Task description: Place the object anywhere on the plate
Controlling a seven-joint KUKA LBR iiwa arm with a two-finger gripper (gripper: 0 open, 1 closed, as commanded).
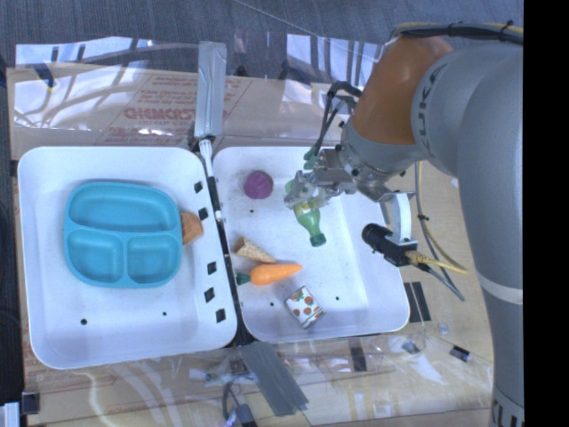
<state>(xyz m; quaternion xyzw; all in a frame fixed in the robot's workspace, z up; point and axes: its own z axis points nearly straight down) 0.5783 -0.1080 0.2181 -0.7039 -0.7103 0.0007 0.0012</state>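
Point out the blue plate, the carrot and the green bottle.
blue plate (123,205): camera view, bare floor of its large compartment.
carrot (274,273): camera view, middle of its orange body.
green bottle (313,226): camera view, its green body.

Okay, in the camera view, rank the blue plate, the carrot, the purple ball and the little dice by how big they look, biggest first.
1. Blue plate, by far the largest.
2. Carrot, long and thin.
3. Purple ball and dice: these look about alike, so I won't rank one over the other.
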